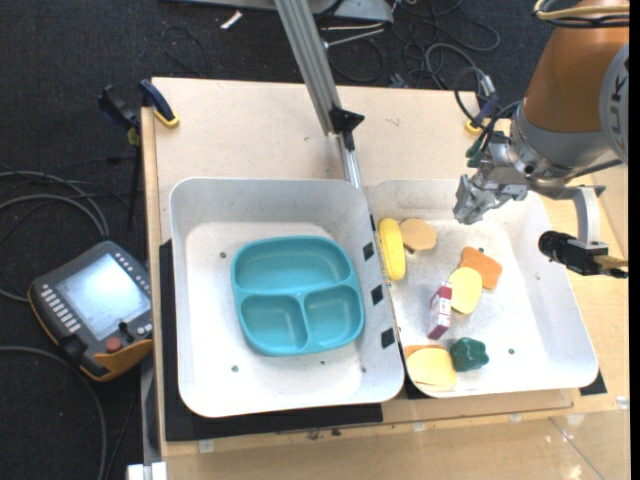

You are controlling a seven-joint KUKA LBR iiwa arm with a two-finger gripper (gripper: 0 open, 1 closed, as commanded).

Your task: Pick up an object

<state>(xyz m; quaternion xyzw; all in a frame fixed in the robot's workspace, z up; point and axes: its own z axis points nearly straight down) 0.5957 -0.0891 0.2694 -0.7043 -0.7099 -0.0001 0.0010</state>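
The jaws (472, 208) hang over the far part of the right bin (560, 313), pointing down; whether they stand wide or narrow cannot be told, and nothing is seen between them. Nearest them lies a tan round piece (418, 235), touching a yellow banana-shaped toy (391, 248) against the bin's left wall. Toward the middle sit an orange block (481, 267), a yellow piece (465, 291) and a small red-and-white packet (440, 311). At the near edge rest a green pepper toy (467, 353) and a yellow-orange slice (431, 366). The left bin (200, 268) holds a teal divided tray (297, 294). Both bins stand on the desk (240, 128).

Teal tray (297, 295) in white bin (195, 268) — yellow banana (391, 248), orange block (482, 268), green pepper (468, 353).
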